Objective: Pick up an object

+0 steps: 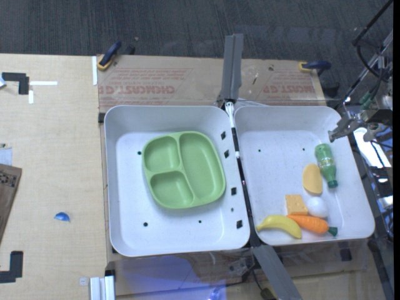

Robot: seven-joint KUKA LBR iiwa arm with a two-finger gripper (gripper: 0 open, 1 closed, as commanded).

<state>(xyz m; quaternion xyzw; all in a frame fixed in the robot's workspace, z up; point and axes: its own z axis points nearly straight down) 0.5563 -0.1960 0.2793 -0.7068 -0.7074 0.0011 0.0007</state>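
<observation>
We see the gripper (pixel 342 130) at the right bin's (pixel 275 167) far right edge, near the green bottle (pixel 325 163); its hand state we cannot tell.

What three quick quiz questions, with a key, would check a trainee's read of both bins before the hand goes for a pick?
1. True or false: the green divided plate lies in the same bin as the banana.
2. Which item lies nearest the right bin's front edge? A) green bottle B) banana C) yellow oval piece
3. Fill in: the carrot lies right next to the ____ egg.

Key
1. False: the plate lies in the left bin, the banana in the right bin.
2. B
3. white
</observation>
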